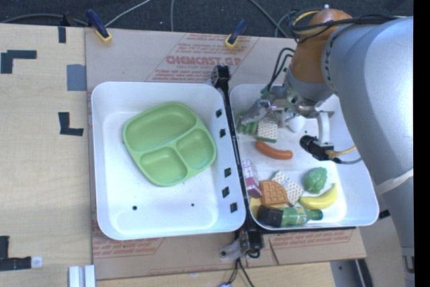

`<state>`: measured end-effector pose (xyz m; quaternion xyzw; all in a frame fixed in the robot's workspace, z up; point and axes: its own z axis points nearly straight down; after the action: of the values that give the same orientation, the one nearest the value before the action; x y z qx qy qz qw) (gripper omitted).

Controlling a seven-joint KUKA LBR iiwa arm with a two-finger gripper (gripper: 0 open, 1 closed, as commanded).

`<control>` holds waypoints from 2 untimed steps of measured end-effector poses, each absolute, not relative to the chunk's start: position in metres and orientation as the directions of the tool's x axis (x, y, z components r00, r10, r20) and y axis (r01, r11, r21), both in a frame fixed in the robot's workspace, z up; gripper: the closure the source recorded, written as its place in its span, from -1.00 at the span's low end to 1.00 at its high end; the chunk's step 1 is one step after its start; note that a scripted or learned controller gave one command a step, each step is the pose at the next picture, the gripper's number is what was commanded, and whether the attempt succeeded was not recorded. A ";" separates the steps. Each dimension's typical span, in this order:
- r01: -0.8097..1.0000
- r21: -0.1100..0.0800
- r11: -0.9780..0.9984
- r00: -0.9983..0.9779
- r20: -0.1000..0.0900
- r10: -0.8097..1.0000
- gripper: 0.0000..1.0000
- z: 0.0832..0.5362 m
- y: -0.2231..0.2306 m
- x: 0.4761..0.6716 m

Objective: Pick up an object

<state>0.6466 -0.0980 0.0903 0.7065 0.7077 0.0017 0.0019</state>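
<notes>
The grey arm (pixel 376 97) came in from the right and bent down over the right bin (pixel 356 212), its orange band (pixel 312 54) showing above the wrist. The hand (pixel 269 119) sat low in the upper left part of that bin, just beside the divider between the two bins; whether it was open or closed, and whether it had hold of anything, could not be told, because the wrist and a tangle of small parts covered it. Right by the hand lay a pale checkered item (pixel 268 130) with something green (pixel 248 126) at its left, touching or nearly touching the hand. Just below them an orange-red sausage (pixel 273 152) lay flat on the bin floor. Further toward the near edge, a cluster of toy foods lay close together: a brown waffle (pixel 273 193), a green leafy piece (pixel 315 179), a yellow banana (pixel 320 199) below it, and a dark green bottle (pixel 289 216) lying on its side along the front wall. A small pinkish packet (pixel 250 178) rested against the divider. A black fitting with a yellow cable (pixel 321 148) hung beside the arm, right of the sausage. The left bin (pixel 107 212) held a light green divided plate (pixel 170 142), lying flat and turned at an angle. Both bins stood on a cardboard sheet (pixel 181 60) held to the bench (pixel 40 144) by two clamps (pixel 101 29) at the far edge.
</notes>
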 end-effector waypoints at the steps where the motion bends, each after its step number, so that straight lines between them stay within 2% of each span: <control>1: 1.000 0.001 0.003 -0.003 0.002 1.000 -1.00 0.087 -0.092 0.669; 2: 1.000 0.001 0.003 -0.003 -0.003 1.000 1.00 0.099 -0.095 0.670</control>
<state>0.6696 -0.0948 0.0986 0.7061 0.7081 -0.0010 0.0013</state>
